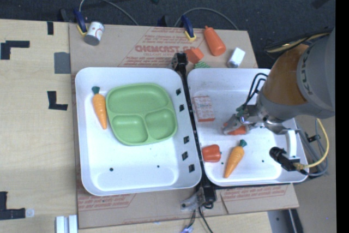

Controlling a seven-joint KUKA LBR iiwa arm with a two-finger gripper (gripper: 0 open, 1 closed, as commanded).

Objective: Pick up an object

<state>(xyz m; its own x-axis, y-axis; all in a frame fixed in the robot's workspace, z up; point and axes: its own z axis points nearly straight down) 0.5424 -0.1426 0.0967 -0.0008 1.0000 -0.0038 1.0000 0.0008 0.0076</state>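
Tool [235,125] mid right bin [218,80] — carrot [234,159] near.

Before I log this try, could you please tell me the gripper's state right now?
Gripper: low in the right bin, at a small orange object; open or closed cannot be told.

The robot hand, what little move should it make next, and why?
Probably lift straight up a little. The hand is low in the right white bin, with a small orange-red piece at its tip; a short lift would show whether it really has it.
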